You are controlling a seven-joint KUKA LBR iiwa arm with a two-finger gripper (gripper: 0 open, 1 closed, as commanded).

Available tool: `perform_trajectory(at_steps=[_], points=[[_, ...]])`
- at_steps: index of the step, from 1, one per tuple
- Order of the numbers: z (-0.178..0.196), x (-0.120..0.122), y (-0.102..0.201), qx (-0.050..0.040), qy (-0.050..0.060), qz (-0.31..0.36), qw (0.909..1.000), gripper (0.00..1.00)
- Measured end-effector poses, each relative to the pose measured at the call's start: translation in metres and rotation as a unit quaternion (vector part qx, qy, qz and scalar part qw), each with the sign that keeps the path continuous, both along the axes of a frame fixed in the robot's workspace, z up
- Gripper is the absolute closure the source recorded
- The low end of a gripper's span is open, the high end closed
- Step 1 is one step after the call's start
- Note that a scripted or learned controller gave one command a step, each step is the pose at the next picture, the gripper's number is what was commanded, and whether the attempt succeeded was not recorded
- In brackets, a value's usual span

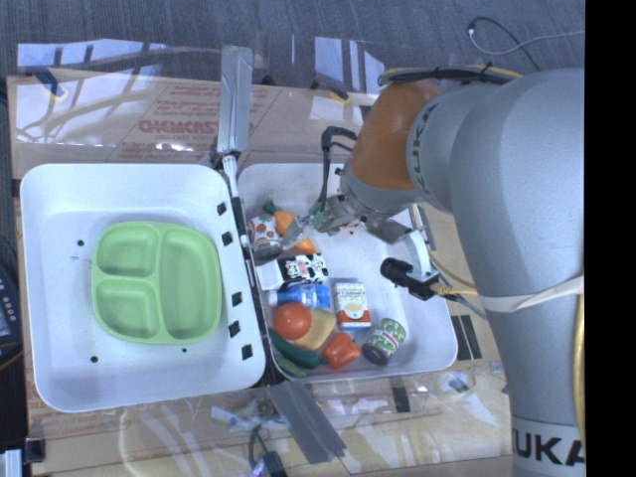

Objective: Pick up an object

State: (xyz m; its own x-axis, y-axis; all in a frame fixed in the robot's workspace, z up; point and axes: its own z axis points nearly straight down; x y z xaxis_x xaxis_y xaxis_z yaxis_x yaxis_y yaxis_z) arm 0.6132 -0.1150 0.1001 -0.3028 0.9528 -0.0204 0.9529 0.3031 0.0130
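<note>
The right bin (437, 326) holds a heap of small toy groceries: a red tomato (292, 320), a black-and-white milk carton (304, 267), a blue bottle (303, 295), an orange-labelled box (351, 303), a green-labelled can (386, 339), a small can (263, 231) and an orange piece (285, 223). My gripper (328, 217) reaches down into the upper part of this bin, just right of the orange piece and above the milk carton. The grey arm with its orange band (393, 147) covers the bin's right side.
The left bin (50, 266) carries a light green divided tray (157, 281). A grey divider bar (235, 107) runs between the bins. Cardboard and clear plastic sheeting surround both bins. A black cable fitting (402, 274) hangs off the arm over the right bin.
</note>
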Motion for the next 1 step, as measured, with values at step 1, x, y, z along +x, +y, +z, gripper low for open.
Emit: perform_trajectory(at_steps=[1], points=[[0.0079, -0.0011, 0.0040, 0.0033, 0.004, 0.004, 1.0000, 1.00]])
